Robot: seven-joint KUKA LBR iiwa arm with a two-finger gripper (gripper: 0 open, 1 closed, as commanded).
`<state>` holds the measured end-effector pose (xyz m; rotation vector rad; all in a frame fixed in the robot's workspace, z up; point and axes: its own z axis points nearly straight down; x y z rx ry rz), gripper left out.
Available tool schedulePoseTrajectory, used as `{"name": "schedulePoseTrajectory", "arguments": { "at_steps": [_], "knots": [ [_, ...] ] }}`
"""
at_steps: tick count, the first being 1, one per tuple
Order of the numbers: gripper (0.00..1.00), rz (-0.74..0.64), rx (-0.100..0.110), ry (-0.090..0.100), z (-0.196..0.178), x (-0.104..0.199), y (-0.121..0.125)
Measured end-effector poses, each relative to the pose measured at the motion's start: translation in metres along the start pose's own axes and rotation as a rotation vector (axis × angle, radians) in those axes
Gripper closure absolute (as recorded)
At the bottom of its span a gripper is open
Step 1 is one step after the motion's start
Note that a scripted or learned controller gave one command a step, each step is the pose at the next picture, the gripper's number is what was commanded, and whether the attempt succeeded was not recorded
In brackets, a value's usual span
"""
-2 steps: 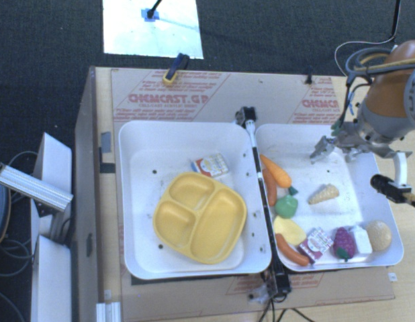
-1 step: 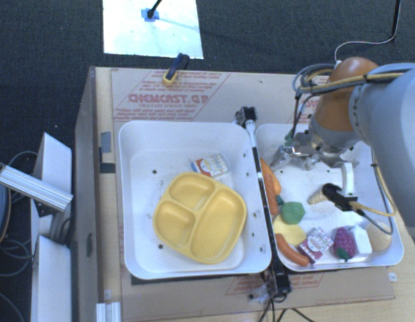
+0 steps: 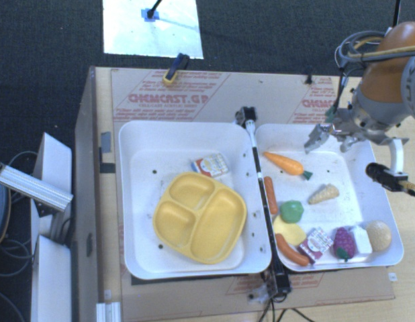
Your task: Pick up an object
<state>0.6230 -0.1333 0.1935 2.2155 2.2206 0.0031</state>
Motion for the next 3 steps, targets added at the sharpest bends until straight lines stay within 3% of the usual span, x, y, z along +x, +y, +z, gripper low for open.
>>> {"name": "schedulePoseTrajectory", "arguments": {
  "at_steps": [1, 2, 3],
  "knots": [
    [0.00, -0.001, 0.005, 0.003, 0.102, 0.049, -0.003],
    [0.00, 0.000, 0.035, 0.010, 0.109, 0.040, 0.041],
    [0.00, 0.001, 0.026, 0.006, 0.101, 0.016, 0.041]
  ]
}}
